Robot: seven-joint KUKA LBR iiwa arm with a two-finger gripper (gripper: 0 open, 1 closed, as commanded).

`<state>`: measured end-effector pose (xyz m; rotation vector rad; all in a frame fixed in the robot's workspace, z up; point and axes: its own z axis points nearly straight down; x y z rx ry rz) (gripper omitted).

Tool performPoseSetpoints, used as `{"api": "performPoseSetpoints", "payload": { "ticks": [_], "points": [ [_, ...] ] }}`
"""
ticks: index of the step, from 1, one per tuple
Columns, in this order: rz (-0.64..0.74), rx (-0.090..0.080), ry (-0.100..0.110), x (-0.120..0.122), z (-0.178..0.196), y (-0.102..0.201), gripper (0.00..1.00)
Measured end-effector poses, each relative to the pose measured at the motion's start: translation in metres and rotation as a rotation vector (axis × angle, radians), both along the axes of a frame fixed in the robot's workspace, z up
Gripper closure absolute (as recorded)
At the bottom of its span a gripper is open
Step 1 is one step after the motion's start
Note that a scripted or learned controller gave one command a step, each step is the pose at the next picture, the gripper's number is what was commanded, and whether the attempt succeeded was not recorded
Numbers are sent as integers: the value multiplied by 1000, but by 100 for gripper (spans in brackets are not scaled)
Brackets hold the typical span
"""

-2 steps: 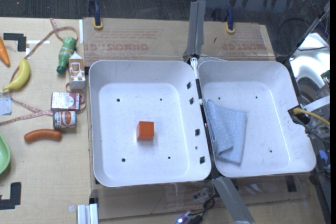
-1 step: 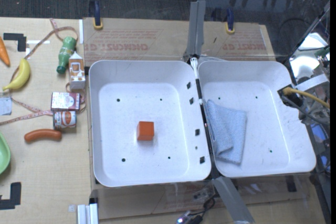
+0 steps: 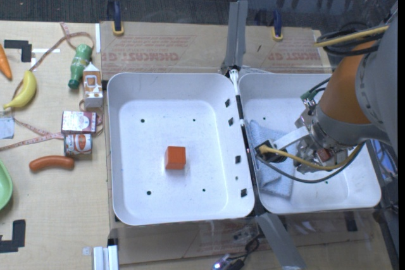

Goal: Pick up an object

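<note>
Since nothing can be seen held at this moment, the step in hand reads as settling on a target and closing on it cleanly. Nearest the camera, the left bin [image 3: 120,199] holds one orange block [image 3: 176,157], sitting flat on the white floor near the middle, well apart from every wall. In the right bin [image 3: 354,199] a grey cloth [image 3: 269,167] lies crumpled along the left side, and the arm [image 3: 345,98] bends down over it from the right. The end effector [image 3: 316,152] sits low in that bin, just beside the cloth, half buried among a yellow cable [image 3: 294,158] and black hoses; whether it is spread or closed cannot be told, nor whether it has anything.

If the cloth is the target, a good grasp would come down on a raised fold, not the flat edge, and lift straight up so the fabric does not drag on the divider between the bins. The block looks the easier choice: rigid, square-sided, with free room all round, so a vertical approach aligned with two opposite faces should do.

Farther off on the left, loose on the surface [image 3: 44,218], lie a sausage [image 3: 52,164], a small can [image 3: 79,144], a banana [image 3: 21,92] and a green bottle [image 3: 78,64].
</note>
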<state>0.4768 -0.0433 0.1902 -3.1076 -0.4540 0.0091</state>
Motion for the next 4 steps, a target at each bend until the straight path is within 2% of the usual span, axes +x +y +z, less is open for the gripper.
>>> {"api": "performPoseSetpoints", "payload": {
  "ticks": [1,2,3,4],
  "points": [
    [340,2,-1,0,0,-46,100],
    [370,0,-2,9,76,-107,100],
    [-86,-2,-1,46,106,-60,100],
    [-83,-4,5,46,113,-60,100]
  ]
}}
